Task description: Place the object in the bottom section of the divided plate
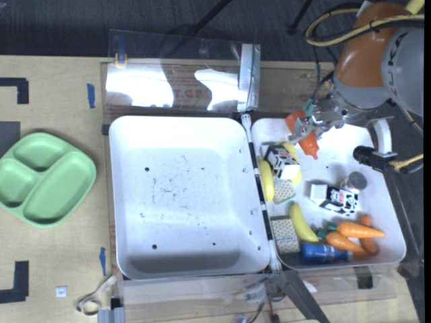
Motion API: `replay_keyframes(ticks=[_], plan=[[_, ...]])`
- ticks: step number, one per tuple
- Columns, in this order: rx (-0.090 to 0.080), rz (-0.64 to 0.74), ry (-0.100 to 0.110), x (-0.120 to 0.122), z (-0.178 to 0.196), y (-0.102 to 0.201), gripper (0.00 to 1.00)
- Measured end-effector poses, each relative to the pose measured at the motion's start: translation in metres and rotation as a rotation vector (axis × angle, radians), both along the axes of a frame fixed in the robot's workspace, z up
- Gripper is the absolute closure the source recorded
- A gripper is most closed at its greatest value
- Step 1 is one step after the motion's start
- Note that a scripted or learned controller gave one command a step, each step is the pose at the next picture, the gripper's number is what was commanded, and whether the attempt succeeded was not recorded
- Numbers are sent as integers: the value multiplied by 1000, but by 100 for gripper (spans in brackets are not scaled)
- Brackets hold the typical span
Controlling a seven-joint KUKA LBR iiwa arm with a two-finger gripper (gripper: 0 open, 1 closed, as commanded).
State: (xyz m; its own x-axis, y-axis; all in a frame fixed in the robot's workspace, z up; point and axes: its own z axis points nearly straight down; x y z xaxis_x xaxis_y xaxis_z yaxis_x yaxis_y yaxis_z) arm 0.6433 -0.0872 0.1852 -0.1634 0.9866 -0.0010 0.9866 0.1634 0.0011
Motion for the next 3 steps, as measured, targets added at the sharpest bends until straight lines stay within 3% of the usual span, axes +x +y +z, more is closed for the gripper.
replay_keyframes(ticks=[1, 2, 3], plan=[[2, -174, 3, -80, 4, 55, 100], [1, -359, 1, -53, 61, 66, 100], [1, -637, 7, -116, 14, 103, 100]])
